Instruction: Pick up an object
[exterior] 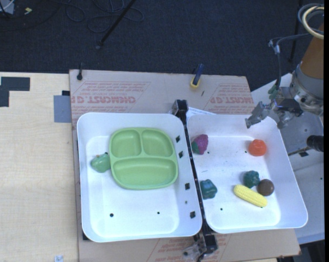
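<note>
Inside, the left bin [93,222] holds a green divided plate [142,158] with a small green toy [100,162] touching its left edge. The right bin [292,209] carries a purple piece [199,143], an orange ball [257,147], a dark teal block [208,189], a green lump [251,178], a brown ball [265,187] and a yellow corn cob [250,195]. Above that bin's far right corner hangs the gripper [273,115], holding nothing; whether its fingers are spread or closed cannot be made out. The arm's [312,53] top is cut off.
</note>
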`<state>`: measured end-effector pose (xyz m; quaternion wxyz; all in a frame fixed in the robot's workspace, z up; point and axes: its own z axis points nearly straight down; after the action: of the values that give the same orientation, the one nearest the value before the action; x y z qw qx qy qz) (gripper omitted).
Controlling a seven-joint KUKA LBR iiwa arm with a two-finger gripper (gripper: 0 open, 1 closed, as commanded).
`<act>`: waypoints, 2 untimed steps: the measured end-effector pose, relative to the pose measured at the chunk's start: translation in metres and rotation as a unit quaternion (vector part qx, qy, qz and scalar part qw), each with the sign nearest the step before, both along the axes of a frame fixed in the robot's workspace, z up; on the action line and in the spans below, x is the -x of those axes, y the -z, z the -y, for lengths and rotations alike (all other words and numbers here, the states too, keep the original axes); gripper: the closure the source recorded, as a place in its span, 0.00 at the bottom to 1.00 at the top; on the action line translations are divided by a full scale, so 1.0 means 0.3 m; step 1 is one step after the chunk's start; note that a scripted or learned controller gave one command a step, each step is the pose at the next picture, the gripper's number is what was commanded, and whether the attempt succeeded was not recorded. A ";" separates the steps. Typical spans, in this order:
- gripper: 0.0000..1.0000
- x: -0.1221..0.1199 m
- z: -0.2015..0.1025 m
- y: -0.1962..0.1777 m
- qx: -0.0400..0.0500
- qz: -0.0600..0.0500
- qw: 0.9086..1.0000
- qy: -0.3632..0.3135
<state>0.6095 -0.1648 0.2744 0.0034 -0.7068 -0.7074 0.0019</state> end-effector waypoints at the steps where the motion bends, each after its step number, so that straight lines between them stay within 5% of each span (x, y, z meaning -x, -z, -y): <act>1: 0.00 -0.003 -0.017 0.142 0.001 0.004 1.000 -0.001; 2: 0.00 0.006 -0.015 0.259 0.001 0.003 1.000 -0.001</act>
<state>0.6075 -0.1602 0.1966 0.0009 -0.7063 -0.7079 0.0006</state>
